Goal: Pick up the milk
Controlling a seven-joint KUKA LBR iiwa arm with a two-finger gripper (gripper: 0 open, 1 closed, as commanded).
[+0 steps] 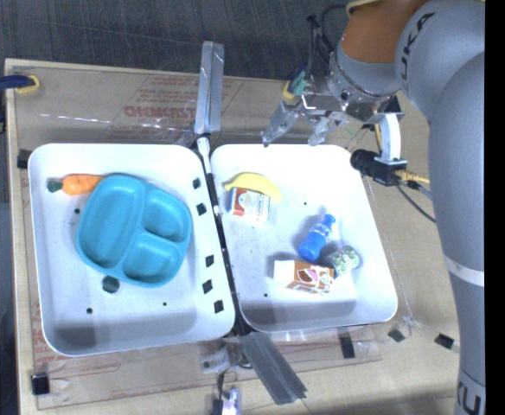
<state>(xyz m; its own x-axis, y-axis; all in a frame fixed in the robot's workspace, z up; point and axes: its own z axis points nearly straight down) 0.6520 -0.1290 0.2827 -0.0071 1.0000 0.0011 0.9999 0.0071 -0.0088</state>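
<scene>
Grey metal fingers of our two-finger gripper [296, 130] hang spread apart with nothing between them, above the far rim of the right-hand shallow white bin [375, 258]. Just below it in that bin, near the far left corner, we see the small red-and-white milk carton [250, 204] touching a yellow banana [254, 182]. Nearer the front lie a blue plastic bottle [317, 236], a green can [346, 260] and a flat printed box [304, 276]. Our left-hand white bin [54, 318] holds a blue divided plate [134, 228] and an orange carrot [81, 183]
</scene>
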